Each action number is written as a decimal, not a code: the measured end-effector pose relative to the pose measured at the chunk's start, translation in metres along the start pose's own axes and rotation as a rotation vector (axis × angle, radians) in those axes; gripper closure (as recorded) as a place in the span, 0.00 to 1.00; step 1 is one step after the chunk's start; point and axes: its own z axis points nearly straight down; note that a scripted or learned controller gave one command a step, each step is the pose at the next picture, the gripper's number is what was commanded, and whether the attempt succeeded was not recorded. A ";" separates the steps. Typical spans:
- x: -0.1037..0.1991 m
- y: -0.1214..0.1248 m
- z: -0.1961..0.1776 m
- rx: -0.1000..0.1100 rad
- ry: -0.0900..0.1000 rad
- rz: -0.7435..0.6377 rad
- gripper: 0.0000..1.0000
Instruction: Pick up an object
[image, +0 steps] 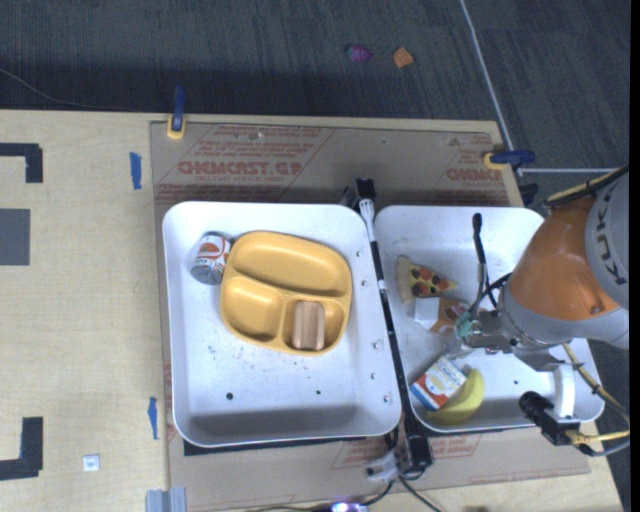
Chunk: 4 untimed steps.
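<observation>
My gripper (468, 334) hangs low over the middle of the right bin (440, 232), below the orange band of the arm (565, 275). Right beside it to the left lie a small white block (424, 312) and a small red piece (461, 314). A pizza slice toy (422, 279) lies further up the bin. Just below the gripper are a small orange-and-blue carton (438, 383) and a yellow banana (466, 398) at the bin's near wall. The arm's body hides what lies directly under the gripper.
The left bin (200, 400) holds a yellow divided plate (285, 285) with a brown block (307, 324) in one compartment, and a tipped can (209, 257) at its upper left. A black cable (478, 250) hangs over the right bin. A black-and-white fitting (550, 410) sits at its lower right corner.
</observation>
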 end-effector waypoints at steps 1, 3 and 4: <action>0.000 0.000 0.000 0.000 0.000 0.000 0.00; -0.002 -0.001 0.000 0.001 -0.005 0.000 1.00; -0.002 -0.001 0.000 0.001 -0.005 0.000 0.00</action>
